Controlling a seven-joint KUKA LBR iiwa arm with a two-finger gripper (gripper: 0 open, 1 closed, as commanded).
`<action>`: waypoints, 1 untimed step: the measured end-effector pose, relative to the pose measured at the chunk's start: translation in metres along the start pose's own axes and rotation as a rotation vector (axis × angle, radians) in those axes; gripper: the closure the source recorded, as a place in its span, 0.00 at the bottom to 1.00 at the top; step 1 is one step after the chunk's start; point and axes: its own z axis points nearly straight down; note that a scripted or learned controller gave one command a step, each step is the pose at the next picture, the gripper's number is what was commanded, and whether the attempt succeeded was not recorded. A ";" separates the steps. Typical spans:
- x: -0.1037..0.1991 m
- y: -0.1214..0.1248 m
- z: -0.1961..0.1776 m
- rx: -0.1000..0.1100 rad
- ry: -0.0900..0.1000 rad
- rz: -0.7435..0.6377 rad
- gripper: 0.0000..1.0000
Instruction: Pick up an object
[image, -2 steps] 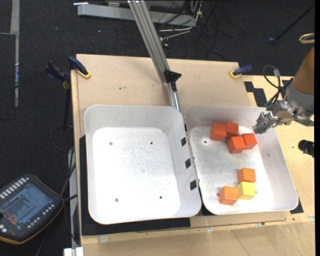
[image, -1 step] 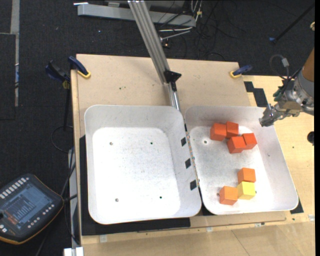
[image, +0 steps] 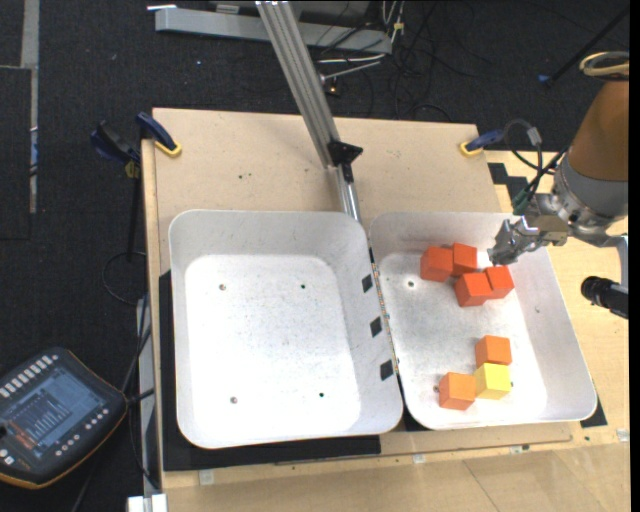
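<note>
Step in hand, as you may judge it: approach. The gripper (image: 508, 243) hangs over the right bin (image: 560, 330), at the upper cluster's right edge, just above a red-orange cube (image: 498, 279). You cannot tell whether its fingers are spread or pressed together; nothing shows pinched between them.

Next move calls for a descent centred on one cube, clear of its touching neighbours.

Count:
- white bins: two, including the left bin (image: 265, 320)
- orange cubes, upper cluster: four
- orange cubes, lower cluster: two
- yellow cube (image: 493, 380): one

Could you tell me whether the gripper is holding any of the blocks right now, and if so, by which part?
It cannot be told: the gripper sits low over the upper orange blocks, but no block shows between its jaws.
</note>
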 end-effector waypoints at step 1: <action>0.062 0.000 0.007 0.000 0.001 -0.002 1.00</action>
